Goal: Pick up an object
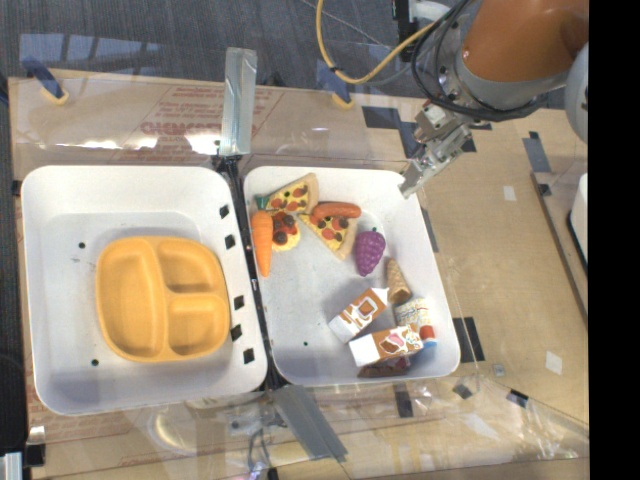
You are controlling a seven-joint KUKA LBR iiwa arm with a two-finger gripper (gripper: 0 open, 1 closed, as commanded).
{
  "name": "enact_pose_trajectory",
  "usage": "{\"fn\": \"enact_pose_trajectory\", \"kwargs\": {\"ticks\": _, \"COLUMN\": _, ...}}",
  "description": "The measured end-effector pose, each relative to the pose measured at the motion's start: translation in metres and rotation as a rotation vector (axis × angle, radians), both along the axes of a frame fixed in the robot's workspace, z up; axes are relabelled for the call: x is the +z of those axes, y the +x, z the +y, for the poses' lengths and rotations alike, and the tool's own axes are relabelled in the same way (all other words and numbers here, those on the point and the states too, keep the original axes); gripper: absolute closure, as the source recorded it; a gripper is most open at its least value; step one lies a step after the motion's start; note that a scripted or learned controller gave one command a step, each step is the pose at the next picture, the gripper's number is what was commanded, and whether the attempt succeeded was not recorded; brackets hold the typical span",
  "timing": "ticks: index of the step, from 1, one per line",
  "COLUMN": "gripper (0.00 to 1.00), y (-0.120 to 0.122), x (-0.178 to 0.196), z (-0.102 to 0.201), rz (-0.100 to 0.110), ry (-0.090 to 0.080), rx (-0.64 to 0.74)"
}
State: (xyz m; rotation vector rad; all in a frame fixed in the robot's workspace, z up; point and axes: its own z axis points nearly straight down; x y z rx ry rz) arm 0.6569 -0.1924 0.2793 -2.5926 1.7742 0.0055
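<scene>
From my seat I see the arm [525, 28] reaching in from the right, its orange band high over the far right corner of the right bin [300, 363]. The gripper [415, 183] hangs at that bin's upper right rim, tilted down and to the left. Nothing sits between its tips; whether it is released or clenched, I cannot tell at this angle.

The things to pick all lie inside the right bin, down and to the left of the gripper and apart from it. Nearest to it is a sausage [336, 209], with a pizza slice [331, 231] just below it and a second pizza slice [291, 196] further left, near the bin's top edge. A carrot [262, 241] lies along the left wall, touching a small cluster of toy fruit [285, 230]. A purple bunch of grapes [369, 250] sits right of the lower pizza slice, and an ice cream cone [398, 280] lies just below the grapes.

Toward the bin's lower right corner, well apart from the gripper, I see a small carton [359, 314], a can [414, 317] beside it and a printed box [386, 346] below them.

The left bin [50, 208] holds a yellow divided tray [160, 296], lying flat near its middle.
</scene>
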Motion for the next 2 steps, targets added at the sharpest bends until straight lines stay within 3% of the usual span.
{"fn": "enact_pose_trajectory", "kwargs": {"ticks": 2, "gripper": 1.00, "y": 0.001, "x": 0.004, "z": 0.003, "rz": -0.006, "ry": 0.000, "rx": 0.358}}
